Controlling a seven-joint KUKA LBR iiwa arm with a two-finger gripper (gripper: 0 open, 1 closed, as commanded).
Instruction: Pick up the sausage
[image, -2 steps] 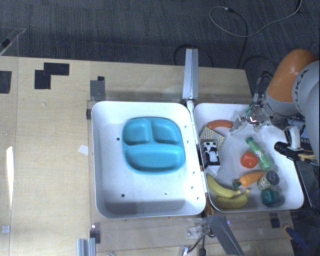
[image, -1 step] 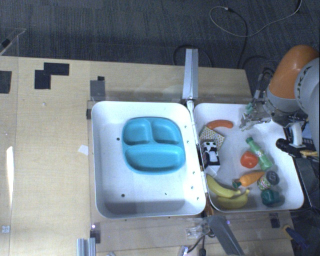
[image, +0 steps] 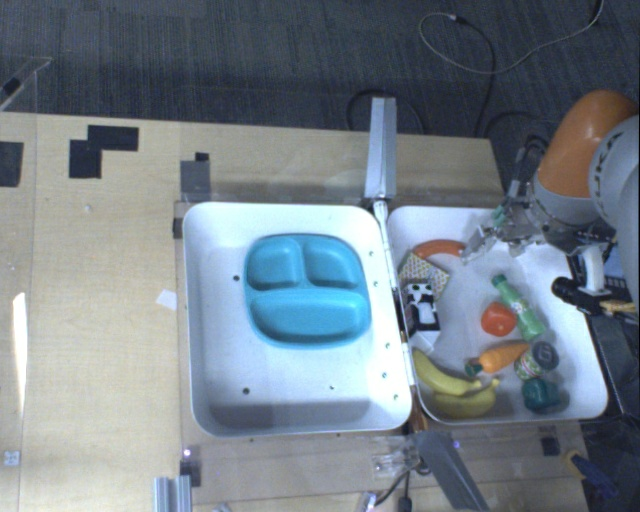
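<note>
The sausage (image: 437, 247), a reddish-orange curved piece, lies at the far end of the right bin (image: 597, 397), close to the divider between the bins and touching a brown-and-white patterned wedge (image: 420, 270) just in front of it. The end effector (image: 490, 235) hangs just beside the sausage, on its right, and whether it is spread or pressed together cannot be told. The main risk, as I judge it, is crowding: a descent slightly off could catch the wedge or the bin wall and push the sausage aside, and its rounded form may slip out of a pinch. A black-and-white carton (image: 423, 307), a tomato (image: 498, 320), a green bottle (image: 519, 307), a carrot (image: 497, 357), a banana (image: 452, 384) and a dark teal cup (image: 542, 395) fill the rest of that bin. The left bin (image: 215, 330) holds a blue divided plate (image: 306, 288). The surface (image: 90, 330) is pale wood with black marks at its far left; beyond it is dark carpet (image: 200, 50) with a loose cable (image: 480, 45).
</note>
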